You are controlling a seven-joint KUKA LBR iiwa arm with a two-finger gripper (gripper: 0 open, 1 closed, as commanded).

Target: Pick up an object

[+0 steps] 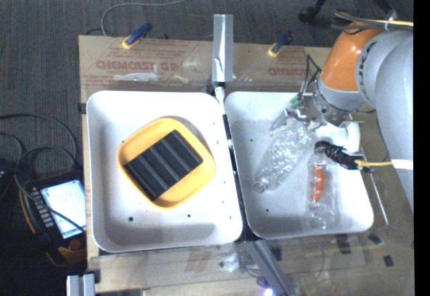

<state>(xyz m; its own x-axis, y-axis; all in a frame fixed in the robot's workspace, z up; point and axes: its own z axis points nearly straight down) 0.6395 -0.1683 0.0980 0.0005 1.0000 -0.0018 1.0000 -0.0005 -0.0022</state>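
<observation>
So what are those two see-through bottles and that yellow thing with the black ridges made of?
The two clear bottles look like thin, crinkled plastic: glossy, and the bin shows through them. One carries an orange label. The yellow item seems to be smooth moulded plastic with a matte black ribbed insert, possibly rubber; the view leaves that open.

Both white bins [101, 174] look like smooth, hard plastic with a soft shine. In the left bin lies a yellow tray [168, 162] of smooth plastic, and its middle is a black ribbed pad [164, 163] that looks matt. In the right bin two clear bottles [285, 154] look like thin, crinkly, glossy plastic. The bench top [134, 66] along the far edge looks like brown cardboard. The arm [383, 66] has smooth grey and orange shells.
</observation>
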